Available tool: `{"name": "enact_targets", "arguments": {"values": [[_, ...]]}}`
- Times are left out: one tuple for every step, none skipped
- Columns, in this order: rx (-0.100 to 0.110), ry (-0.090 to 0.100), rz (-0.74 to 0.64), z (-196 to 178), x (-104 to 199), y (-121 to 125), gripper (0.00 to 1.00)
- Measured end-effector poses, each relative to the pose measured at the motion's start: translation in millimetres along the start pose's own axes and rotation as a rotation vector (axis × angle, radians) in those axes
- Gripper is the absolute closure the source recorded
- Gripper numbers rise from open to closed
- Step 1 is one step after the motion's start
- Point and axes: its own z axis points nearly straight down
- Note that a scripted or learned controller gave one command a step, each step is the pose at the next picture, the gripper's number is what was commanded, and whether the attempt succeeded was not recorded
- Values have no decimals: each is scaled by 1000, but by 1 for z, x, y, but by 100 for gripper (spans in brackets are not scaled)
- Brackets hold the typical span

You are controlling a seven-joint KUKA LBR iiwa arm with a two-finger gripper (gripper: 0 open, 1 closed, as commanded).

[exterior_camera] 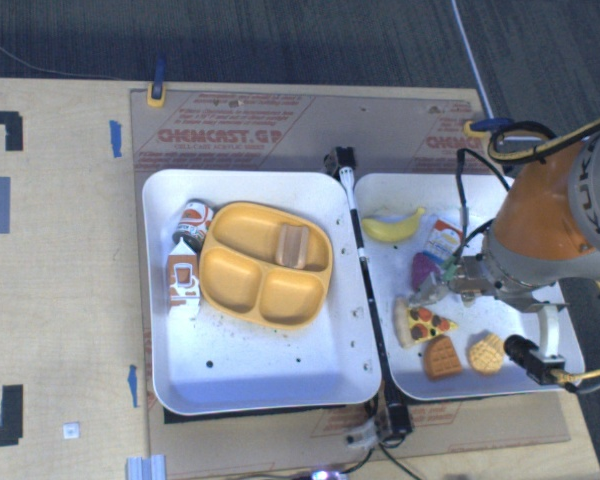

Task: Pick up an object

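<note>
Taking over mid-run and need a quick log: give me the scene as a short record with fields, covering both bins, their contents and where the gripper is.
left bin: yellow divided plate holding a small brown block; can and small carton at the plate's left
right bin: banana, purple item, pizza slice, brown toast-like piece, waffle-like round
gripper: low over the right bin, beside the purple item
grasp: cannot tell
arm: reaches in from the right
</note>
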Motion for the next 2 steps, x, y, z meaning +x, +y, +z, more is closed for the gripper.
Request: {"name": "enact_targets", "arguments": {"values": [[-16,-6,-1,15,6,-31,0],[-22,-13,3,4,2,-30,100]]}}
